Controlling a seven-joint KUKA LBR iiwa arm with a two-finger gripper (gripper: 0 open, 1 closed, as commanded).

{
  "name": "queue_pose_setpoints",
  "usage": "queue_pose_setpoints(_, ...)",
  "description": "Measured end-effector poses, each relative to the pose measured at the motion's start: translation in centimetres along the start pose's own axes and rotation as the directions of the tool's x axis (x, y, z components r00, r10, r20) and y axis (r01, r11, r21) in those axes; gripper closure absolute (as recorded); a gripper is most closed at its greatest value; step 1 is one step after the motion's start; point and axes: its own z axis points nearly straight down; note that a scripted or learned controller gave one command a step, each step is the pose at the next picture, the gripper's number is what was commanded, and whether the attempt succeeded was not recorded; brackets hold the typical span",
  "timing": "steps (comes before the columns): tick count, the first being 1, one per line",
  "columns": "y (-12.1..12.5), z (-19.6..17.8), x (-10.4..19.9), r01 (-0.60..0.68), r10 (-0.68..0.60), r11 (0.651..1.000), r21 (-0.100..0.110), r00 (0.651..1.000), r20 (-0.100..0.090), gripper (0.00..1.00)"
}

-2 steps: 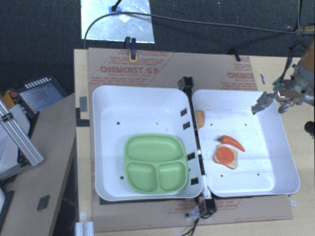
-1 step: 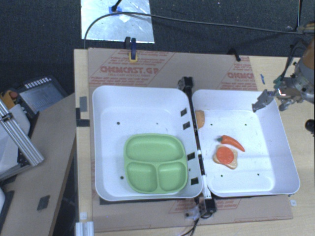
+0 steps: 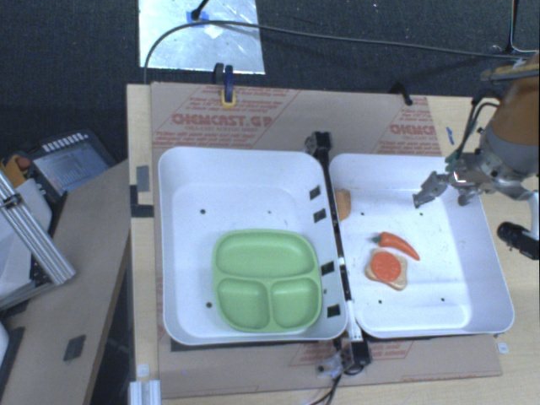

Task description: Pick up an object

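Observation:
In the right bin [image 3: 472, 310] lie an orange carrot [image 3: 398, 244] and, just below it, a slice of toast topped with a red tomato round [image 3: 387, 268]. A small tan bun-like piece [image 3: 342, 202] rests against the bin's left wall. My gripper [image 3: 445, 194] hangs over the bin's upper right part, up and to the right of the carrot. Its two dark fingers [image 3: 424, 194] are spread apart and open, with nothing between them.
A green three-compartment plate [image 3: 267, 278] fills the lower part of the left bin [image 3: 181, 226]. A black clip strip [image 3: 327, 226] runs along the divide between the bins. The arm's orange band [image 3: 515, 112] sits at the right edge.

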Motion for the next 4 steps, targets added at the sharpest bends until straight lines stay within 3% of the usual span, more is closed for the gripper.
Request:
queue_pose_setpoints(2,-0.7,10.9,-0.6,-0.004,0.004,1.000,-0.001,1.000,0.000,0.00)
queue_pose_setpoints(3,-0.6,9.5,-0.6,-0.003,0.003,1.000,-0.007,1.000,0.002,1.00)
queue_pose_setpoints(4,-0.3,4.9,-1.2,-0.004,0.004,1.000,-0.009,1.000,0.003,1.00)
